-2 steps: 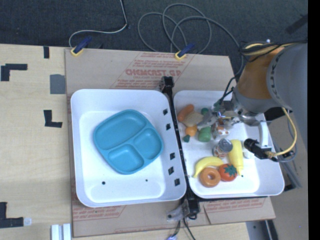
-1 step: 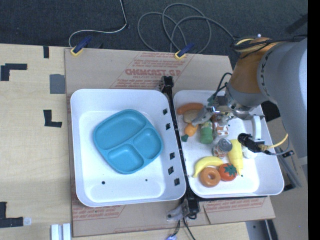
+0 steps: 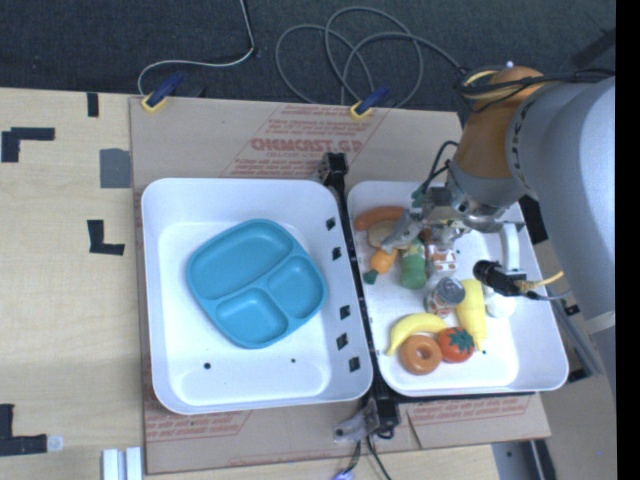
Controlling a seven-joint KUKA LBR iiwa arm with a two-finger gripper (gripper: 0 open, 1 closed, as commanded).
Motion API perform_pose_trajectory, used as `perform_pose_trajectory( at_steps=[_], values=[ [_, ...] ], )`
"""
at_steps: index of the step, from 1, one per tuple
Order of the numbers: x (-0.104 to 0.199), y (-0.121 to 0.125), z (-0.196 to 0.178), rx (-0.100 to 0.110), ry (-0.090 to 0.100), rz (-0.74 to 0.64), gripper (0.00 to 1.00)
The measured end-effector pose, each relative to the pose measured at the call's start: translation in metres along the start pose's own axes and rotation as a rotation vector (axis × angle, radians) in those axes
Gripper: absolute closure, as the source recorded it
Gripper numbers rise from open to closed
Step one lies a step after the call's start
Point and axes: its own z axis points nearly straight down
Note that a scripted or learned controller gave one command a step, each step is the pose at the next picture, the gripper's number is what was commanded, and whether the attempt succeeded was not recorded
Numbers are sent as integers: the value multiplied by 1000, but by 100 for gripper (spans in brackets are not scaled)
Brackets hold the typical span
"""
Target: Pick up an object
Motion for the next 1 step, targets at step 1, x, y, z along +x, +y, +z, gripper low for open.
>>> perform_pose_trajectory(
  at_steps=[1],
  values=[
    [0,2,1,4,0,0,0]
  ],
)
